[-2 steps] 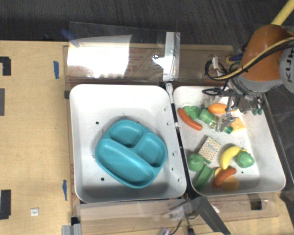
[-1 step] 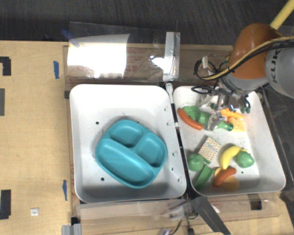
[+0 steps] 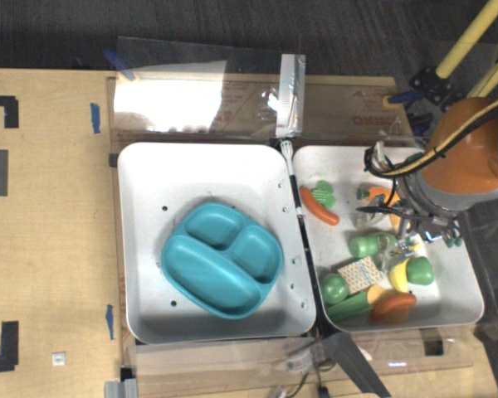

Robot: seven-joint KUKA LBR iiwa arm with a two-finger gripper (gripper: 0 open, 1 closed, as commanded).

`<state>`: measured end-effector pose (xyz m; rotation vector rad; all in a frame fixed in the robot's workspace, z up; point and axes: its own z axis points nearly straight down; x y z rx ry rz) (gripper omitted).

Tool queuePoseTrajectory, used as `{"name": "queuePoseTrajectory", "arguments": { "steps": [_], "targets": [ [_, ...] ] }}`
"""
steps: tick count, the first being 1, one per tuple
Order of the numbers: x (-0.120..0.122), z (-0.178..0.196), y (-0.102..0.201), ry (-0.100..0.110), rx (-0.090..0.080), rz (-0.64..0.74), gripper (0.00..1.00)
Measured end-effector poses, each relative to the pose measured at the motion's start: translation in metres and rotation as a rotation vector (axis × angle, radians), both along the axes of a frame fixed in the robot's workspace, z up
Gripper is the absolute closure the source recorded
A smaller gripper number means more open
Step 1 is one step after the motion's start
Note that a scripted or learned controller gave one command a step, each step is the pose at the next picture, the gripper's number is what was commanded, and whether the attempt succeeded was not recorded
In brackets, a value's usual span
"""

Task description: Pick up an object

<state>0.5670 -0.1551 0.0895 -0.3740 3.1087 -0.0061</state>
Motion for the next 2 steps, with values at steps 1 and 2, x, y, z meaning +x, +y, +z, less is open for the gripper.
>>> {"name": "queuePoseTrajectory", "arguments": {
  "steps": [1,2],
  "targets": [
    [0.029,0.0,0.009,-0.003,0.0,0.077,0.0],
    [-0.026,0.0,-0.022,0.0,0.001,0.021,0.0]
  ]
}}
